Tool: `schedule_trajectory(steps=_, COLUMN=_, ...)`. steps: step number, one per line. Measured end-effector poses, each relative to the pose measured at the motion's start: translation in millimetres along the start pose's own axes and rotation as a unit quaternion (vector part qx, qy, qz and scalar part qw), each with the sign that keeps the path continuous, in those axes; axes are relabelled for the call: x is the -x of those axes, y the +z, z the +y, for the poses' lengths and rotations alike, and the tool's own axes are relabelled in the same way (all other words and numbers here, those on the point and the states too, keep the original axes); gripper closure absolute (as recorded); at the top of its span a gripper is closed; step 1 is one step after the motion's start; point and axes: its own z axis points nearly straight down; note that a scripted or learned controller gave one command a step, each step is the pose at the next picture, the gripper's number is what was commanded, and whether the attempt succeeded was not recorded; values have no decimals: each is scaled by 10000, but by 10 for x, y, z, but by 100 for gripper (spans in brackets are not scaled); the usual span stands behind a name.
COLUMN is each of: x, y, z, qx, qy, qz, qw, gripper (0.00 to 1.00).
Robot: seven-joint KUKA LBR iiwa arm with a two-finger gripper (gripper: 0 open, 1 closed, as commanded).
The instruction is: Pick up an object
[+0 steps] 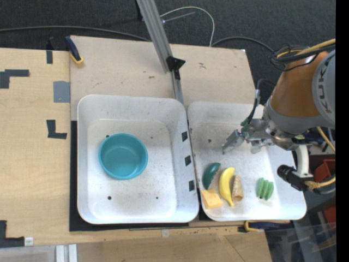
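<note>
I am watching the pincer [235, 141] hovering over the bare upper floor of the right shallow white plastic bin [218, 116], and its dark fingers are standing apart with nothing between them, so I am reading it as open and empty. Just below it, toward the near wall, the candidates are lying in a tight cluster: a dark teal rounded plastic piece [211, 174], a curved yellow toy banana [226, 185], a tan cone-shaped piece [238, 187] touching the banana's side, and a pale yellow wedge like cheese [211, 199] at the corner. A small ribbed green piece [265, 189] is sitting apart to the right. Further out, a round teal plastic bowl [123, 156] is resting in the left white bin [87, 113] on the tabletop [32, 108]. I am worrying that a descent into the cluster could be landing a finger on a neighbour, nudging the banana aside or closing on two things and slipping off both.
</note>
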Motion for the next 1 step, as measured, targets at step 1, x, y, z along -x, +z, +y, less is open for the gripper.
schedule_trajectory(steps=1, x=1, y=0, z=0, qx=1, qy=1, qz=-1, qw=10000, gripper=0)
